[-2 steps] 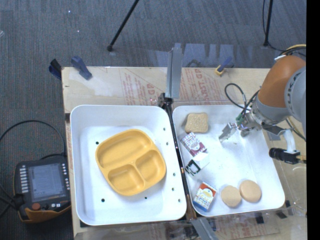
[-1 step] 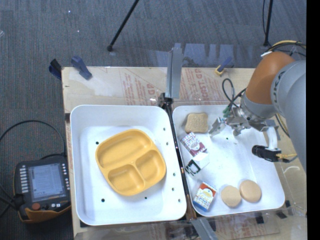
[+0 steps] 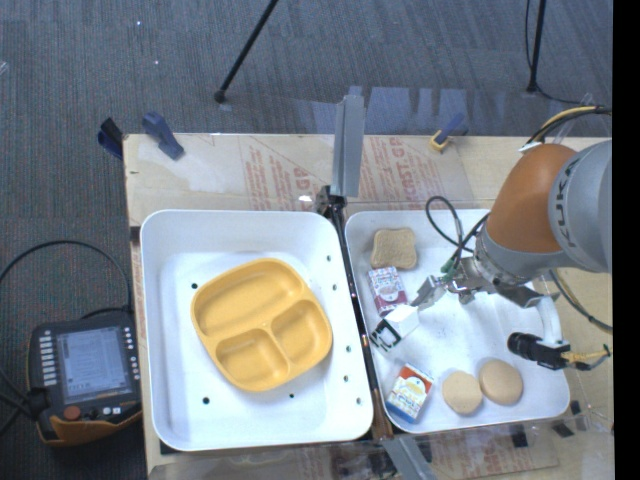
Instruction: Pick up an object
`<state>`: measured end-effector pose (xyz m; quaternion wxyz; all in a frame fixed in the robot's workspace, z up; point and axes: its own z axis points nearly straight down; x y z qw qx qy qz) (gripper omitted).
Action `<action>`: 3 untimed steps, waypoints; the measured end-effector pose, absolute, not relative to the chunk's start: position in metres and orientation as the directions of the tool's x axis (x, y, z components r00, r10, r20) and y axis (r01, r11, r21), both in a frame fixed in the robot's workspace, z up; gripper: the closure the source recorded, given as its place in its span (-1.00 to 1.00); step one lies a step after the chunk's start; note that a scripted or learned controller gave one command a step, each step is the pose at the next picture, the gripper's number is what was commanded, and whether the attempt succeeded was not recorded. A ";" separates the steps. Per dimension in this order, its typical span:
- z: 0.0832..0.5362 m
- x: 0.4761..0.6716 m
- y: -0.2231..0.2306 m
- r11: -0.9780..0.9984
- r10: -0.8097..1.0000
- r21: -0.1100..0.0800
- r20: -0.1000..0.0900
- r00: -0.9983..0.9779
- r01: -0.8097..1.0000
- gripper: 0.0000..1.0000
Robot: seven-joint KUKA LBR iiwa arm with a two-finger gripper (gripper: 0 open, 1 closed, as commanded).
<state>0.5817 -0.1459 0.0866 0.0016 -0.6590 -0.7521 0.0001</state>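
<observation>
Camera view: claw low over right bin

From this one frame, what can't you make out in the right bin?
- Gripper fingers: too small and blurred in the camera view to tell whether they grip anything.
- Pink packet print: too small to read.
- Right bin floor under the wrist: hidden by the arm.

Divided plate in left bin; 2 round buns in right bin.
</observation>
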 end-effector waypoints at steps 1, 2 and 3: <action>0.087 0.643 -0.088 0.263 0.965 -0.001 0.002 -0.263 0.965 -1.00; 0.096 0.643 -0.087 0.265 0.964 0.000 0.002 -0.265 0.964 1.00; 0.187 0.644 -0.036 0.309 0.951 0.000 0.001 -0.309 0.951 1.00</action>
